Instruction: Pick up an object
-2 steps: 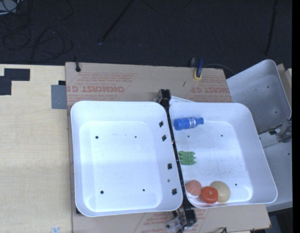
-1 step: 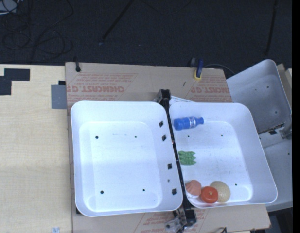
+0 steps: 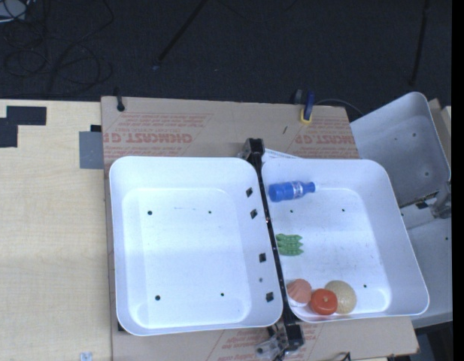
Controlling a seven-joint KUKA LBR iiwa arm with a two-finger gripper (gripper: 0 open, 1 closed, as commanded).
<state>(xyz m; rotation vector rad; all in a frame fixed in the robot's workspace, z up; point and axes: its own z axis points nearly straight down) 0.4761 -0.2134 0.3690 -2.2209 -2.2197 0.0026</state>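
The right bin (image 3: 382, 224) holds several small objects. A blue bottle (image 3: 290, 191) lies on its side near the bin's far left corner. A green ridged piece (image 3: 289, 244) rests by the left wall, about halfway down. At the near left corner, a pink round item (image 3: 298, 290), a red round item (image 3: 323, 301) and a beige ball (image 3: 341, 295) sit close together.
The left bin (image 3: 141, 179) stands beside the right one, with a black divider strip (image 3: 265, 232) between them. Both rest on a cardboard sheet (image 3: 186, 130) on the wooden bench. A grey metal plate (image 3: 408, 138) lies to the right.
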